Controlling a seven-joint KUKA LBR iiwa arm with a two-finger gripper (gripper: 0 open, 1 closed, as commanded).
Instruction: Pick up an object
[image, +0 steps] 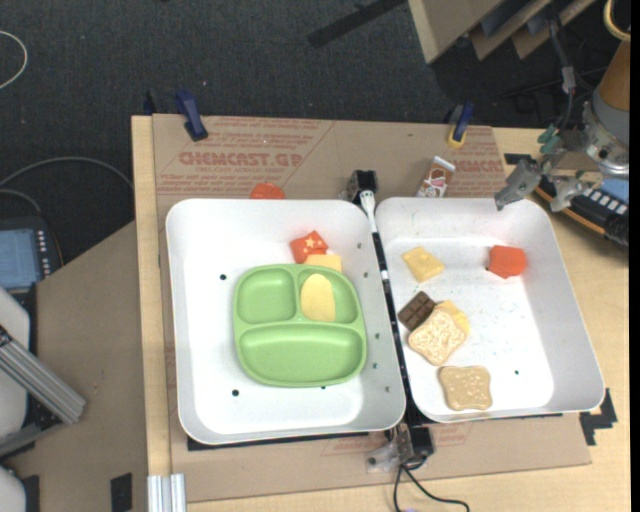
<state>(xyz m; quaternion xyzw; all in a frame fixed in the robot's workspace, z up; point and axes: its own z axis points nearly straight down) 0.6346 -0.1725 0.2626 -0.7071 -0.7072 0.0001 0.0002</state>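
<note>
So our end effector (520, 185) hangs over the right bin's (570, 300) far rim, and we can't tell its state. Closest pick: the orange block (507, 261), just below it in the camera view.

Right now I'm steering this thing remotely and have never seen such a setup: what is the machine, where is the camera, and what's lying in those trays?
One fixed camera looks down at a slant on a bench. The machine is a robot arm entering from the right; its gripper hovers above the right bin's far edge, holding nothing that I can see. That bin contains an orange block, a yellow cheese-like piece, a brown chocolate-like piece, and two toast-like pieces. The left bin holds a green divided plate with a yellow item in one compartment, and a red block behind it.
</note>
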